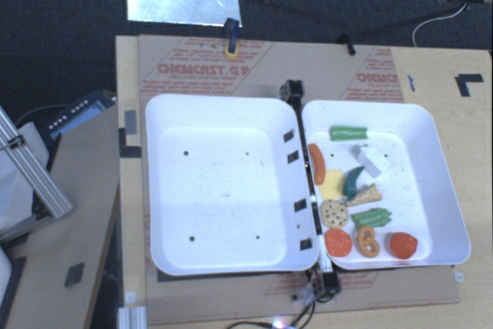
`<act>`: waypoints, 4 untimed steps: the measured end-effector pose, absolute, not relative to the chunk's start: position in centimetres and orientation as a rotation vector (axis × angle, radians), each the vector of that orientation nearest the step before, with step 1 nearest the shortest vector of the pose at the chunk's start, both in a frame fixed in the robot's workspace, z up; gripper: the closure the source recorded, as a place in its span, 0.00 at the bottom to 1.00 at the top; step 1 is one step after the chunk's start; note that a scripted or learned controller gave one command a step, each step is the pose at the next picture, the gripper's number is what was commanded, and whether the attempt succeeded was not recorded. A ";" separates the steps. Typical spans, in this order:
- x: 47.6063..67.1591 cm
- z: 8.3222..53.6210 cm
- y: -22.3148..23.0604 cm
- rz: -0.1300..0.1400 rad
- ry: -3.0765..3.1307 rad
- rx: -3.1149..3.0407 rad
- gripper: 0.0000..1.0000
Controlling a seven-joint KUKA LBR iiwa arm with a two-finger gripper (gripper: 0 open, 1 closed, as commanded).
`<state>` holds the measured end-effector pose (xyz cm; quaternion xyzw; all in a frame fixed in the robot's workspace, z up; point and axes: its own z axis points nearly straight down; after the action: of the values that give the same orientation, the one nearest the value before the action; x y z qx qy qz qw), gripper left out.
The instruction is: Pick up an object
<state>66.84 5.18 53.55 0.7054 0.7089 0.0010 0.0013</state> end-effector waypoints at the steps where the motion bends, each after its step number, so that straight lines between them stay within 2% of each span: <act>1: 66.8 53.5 5.8 0.003 2.225 2.214 1.00; 4: 66.8 53.5 7.1 0.003 2.224 2.215 1.00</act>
<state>66.84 7.12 53.55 0.7057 0.7085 0.0011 0.0013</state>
